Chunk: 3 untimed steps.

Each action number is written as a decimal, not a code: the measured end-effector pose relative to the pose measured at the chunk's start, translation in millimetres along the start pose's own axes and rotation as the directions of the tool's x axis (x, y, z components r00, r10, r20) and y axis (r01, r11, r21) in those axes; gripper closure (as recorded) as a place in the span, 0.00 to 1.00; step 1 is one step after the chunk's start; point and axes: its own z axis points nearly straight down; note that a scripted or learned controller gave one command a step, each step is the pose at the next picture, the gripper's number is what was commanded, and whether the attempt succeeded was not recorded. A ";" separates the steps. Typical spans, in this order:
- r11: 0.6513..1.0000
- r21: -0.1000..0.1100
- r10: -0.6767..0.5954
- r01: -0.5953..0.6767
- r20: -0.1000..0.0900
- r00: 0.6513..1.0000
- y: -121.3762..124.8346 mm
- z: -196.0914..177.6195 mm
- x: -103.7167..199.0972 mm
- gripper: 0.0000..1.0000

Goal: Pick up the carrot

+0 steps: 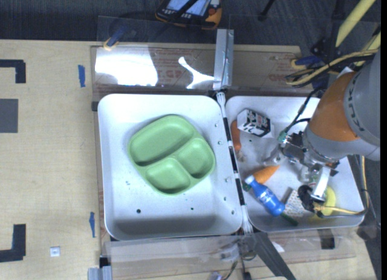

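the carrot [266, 173] lies in the right bin [347, 106], near its middle, tilted with its upper end toward the arm. its lower left end sits just beside the cap end of a blue bottle [266, 198]. the gripper [294, 155] hangs right at the carrot's upper right end, low over the bin, but whether its fingers are apart or closed, or touch the carrot, i cannot tell. a yellow banana [329, 203] lies toward the bin's front right corner. a small black-and-white box [254, 122] sits near the back. the left bin [115, 152] holds a green divided plate [172, 153].
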 end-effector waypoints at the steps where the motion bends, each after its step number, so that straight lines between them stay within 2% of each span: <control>1: 0.992 0.007 -0.124 0.124 0.003 0.992 1.0 -88.5 10.2 0.00; 2: 0.998 0.004 0.063 -0.063 0.002 0.998 -4.7 -0.3 22.9 0.00; 3: 0.962 0.007 0.272 -0.272 0.007 0.962 -40.5 -96.0 64.2 0.00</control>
